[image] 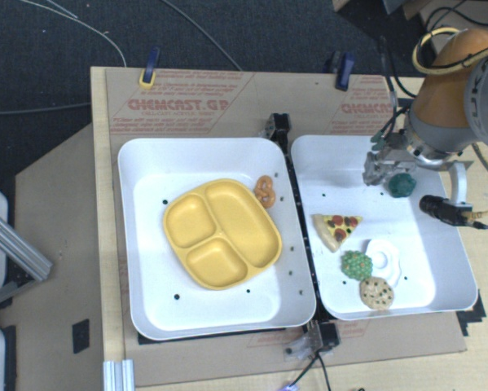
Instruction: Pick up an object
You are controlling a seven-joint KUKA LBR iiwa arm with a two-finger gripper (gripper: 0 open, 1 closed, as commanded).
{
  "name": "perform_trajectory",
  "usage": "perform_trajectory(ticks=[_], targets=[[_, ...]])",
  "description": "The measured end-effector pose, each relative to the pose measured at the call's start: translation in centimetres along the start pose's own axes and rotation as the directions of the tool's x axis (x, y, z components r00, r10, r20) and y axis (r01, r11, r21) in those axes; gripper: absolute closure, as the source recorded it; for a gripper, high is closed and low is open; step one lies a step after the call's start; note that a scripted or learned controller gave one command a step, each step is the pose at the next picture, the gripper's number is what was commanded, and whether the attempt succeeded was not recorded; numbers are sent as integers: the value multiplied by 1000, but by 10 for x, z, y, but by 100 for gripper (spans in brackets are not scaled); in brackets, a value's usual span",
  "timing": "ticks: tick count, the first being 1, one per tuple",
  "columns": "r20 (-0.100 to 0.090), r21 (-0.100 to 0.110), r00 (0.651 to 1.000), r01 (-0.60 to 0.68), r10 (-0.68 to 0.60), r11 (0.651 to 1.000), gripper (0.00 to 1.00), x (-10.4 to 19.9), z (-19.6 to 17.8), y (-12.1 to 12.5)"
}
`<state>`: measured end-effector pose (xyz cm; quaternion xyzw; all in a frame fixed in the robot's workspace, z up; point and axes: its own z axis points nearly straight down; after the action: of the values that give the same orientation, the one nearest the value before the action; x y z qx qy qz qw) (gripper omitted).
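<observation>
Teal ball [402, 186] lies in the right bin [447, 296] at 1 o'clock, just beside the tool [384, 172]. I cannot tell how the tool is set. Better to centre it over the ball, then descend straight and close slowly.

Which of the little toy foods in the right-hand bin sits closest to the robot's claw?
The small teal-green ball, right beside the gripper. The pizza slice, green broccoli piece and chocolate-chip cookie lie farther toward the bin's near edge.

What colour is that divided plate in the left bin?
Yellow: the divided plate shows plainly in the camera view.
</observation>
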<state>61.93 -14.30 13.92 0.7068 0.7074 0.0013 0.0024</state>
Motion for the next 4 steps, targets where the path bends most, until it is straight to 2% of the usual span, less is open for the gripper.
perform_trajectory(ticks=[1,2,3,4], targets=[[1,-4,1000,1,-1,1000,100,5,-63,4],[0,-1,1000,0,0,1000,100,5,-89,6],[-2,4,1000,5,-5,1000,100,56,-82,16],[-3,7,1000,5,-5,1000,100,114,-85,9]])
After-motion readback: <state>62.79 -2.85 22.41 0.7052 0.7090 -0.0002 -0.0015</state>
